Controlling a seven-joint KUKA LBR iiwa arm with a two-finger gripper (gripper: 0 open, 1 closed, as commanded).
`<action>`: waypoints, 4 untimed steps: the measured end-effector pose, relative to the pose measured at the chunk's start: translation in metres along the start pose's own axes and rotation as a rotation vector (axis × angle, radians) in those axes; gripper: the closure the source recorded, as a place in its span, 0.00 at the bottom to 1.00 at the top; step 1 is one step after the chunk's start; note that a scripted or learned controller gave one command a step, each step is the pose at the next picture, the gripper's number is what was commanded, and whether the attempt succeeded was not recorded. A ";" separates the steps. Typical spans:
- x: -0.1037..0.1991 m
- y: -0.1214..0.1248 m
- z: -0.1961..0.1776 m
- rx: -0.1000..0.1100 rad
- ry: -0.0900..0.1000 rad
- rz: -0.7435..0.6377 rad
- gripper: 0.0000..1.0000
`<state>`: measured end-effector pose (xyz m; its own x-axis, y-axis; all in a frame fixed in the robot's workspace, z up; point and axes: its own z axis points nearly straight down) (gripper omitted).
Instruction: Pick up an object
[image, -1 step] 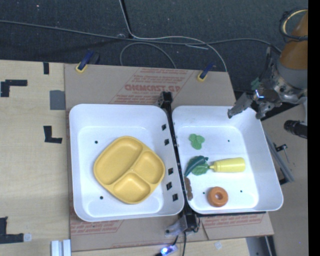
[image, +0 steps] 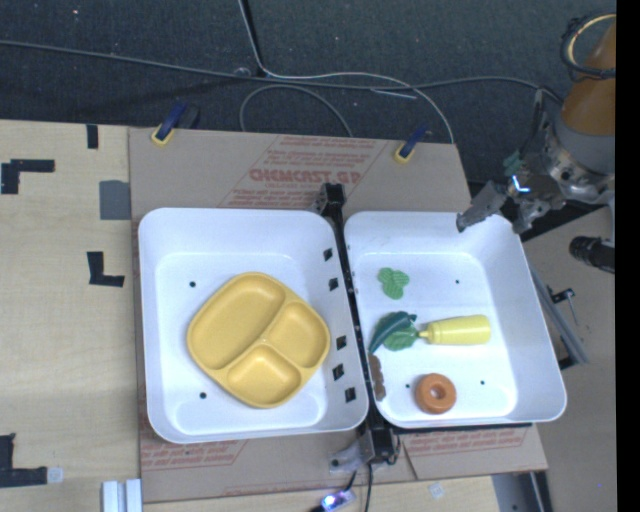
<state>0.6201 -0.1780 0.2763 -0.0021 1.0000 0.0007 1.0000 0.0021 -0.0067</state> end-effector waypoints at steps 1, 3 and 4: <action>0.010 0.000 0.054 0.005 0.001 0.000 0.00; 0.016 0.004 0.175 0.006 0.001 0.000 0.00; 0.016 0.005 0.165 0.007 0.002 -0.002 1.00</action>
<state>0.6241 -0.1617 0.1117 -0.0041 1.0000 0.0024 0.9999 0.0041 -0.0136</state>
